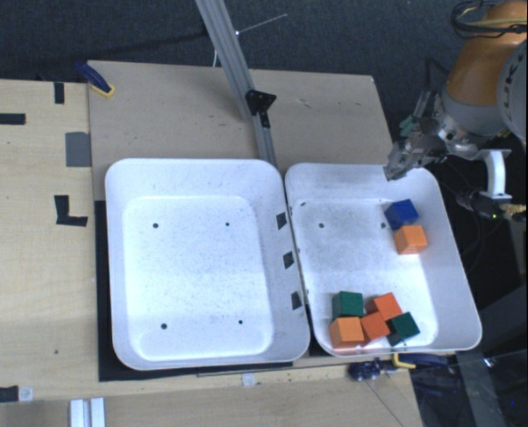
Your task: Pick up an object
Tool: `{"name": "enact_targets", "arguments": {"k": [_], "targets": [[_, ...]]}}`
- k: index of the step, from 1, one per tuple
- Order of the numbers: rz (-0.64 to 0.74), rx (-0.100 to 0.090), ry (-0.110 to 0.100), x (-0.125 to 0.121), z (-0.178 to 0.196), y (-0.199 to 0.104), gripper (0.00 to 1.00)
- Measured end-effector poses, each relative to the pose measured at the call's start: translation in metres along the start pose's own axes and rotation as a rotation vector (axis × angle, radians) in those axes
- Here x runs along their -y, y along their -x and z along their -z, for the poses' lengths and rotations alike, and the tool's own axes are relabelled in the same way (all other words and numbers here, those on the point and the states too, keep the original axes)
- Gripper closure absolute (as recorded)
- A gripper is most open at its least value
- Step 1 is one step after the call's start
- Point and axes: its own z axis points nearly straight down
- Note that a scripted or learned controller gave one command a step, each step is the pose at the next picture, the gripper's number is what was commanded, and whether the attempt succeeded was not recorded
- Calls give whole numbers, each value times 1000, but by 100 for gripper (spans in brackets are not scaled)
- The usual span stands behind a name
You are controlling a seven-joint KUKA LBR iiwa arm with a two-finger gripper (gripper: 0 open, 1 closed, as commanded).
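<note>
Pale wooden desk (32, 265) carries two white bins, and in the right bin (450, 265) small blocks, probably light, stiff and easy to pinch on flat sides, lie from the near cluster (370, 318) to the blue block (401, 213), while farther the pincer (399, 165) hangs over the rim, its state I cannot tell.

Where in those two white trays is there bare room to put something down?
The left bin offers bare floor from wall to wall. In the right bin, the middle and left side are free, between the blue block and orange block by the right wall and the cluster of orange and green blocks crowding the near corner. The gripper hangs over the far right rim.
</note>
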Motion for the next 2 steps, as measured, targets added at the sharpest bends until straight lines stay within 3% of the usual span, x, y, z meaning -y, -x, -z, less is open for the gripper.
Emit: {"name": "enact_targets", "arguments": {"k": [1, 2], "targets": [[1, 0, 0, -2, 54, 0, 100], [6, -4, -7, 6, 48, -64, 100]]}}
